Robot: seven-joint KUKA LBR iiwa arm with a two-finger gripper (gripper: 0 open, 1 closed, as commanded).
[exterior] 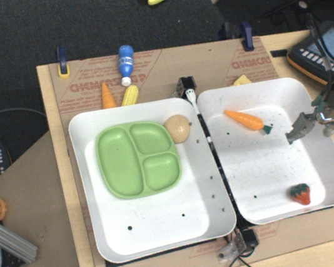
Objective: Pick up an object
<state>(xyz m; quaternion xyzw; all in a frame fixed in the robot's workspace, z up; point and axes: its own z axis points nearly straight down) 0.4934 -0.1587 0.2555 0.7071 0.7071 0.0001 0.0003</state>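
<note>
Carrot (244, 119) lay in the upper part of the right bin (329, 191), one of two pieces there; the other, a strawberry (301, 193), sat low near the frame's lower right. The claw (296, 132) hung at the bin's right side, near the carrot but apart from it; whether its fingers were apart could not be told. The left bin (145, 228) held one green divided plate (138, 158) and one tan ball (178, 128) touching its upper right rim. Above the bins on the counter (205, 60) lay one bottle (126, 64), another carrot (107, 96) and one corn cob (129, 95).
</note>
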